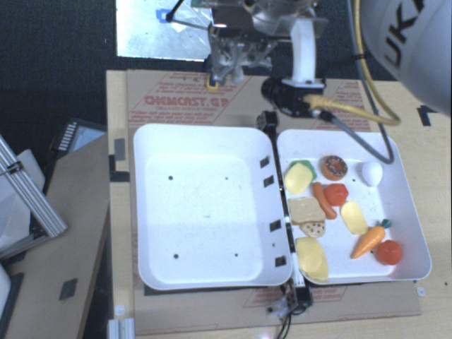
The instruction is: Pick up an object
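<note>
While the gripper (227, 66) hangs above the far edge of the bench, beyond both bins and over the printed cardboard sheet (185, 99), its fingers are lost in a blurred dark cluster, so whether they stand apart or together cannot be told, and nothing can be made out between them. All the toy food lies in the right bin (406, 214): a chocolate doughnut (333, 167) near the far wall, a white egg (371, 173) just beside it to the right, a yellow-green pear-like piece (299, 177) by the divider, a sausage (323, 199) touching a red tomato (336, 193), a slice of bread (306, 210) with a cracker (313, 228) against it, a yellow lemon-like piece (354, 217), a carrot (369, 240) beside a second red piece (388, 251), and a yellow piece (312, 258) at the near wall. The left bin (201, 207) sits well apart from the gripper.
</note>
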You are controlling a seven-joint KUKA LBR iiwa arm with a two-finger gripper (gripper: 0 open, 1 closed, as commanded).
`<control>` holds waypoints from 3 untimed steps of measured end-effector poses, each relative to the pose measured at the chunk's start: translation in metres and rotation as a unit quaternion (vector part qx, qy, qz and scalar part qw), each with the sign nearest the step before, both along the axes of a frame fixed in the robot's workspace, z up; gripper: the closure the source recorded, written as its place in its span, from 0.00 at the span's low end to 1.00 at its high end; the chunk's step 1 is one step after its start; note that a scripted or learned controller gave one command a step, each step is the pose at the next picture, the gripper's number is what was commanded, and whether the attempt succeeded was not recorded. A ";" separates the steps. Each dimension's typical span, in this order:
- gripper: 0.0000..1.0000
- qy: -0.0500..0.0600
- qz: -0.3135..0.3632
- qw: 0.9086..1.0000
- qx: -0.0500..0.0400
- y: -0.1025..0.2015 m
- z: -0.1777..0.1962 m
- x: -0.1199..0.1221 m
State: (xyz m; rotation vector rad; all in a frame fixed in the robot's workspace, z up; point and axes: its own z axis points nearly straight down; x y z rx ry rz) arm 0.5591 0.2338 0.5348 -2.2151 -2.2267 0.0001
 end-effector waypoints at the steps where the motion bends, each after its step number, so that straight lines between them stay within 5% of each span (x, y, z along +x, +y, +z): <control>1: 1.00 0.000 0.000 1.000 0.000 0.000 0.000 -0.036; 2: 1.00 0.000 0.000 1.000 0.000 0.000 0.000 -0.074; 3: 1.00 -0.001 0.000 1.000 0.000 0.000 0.000 -0.073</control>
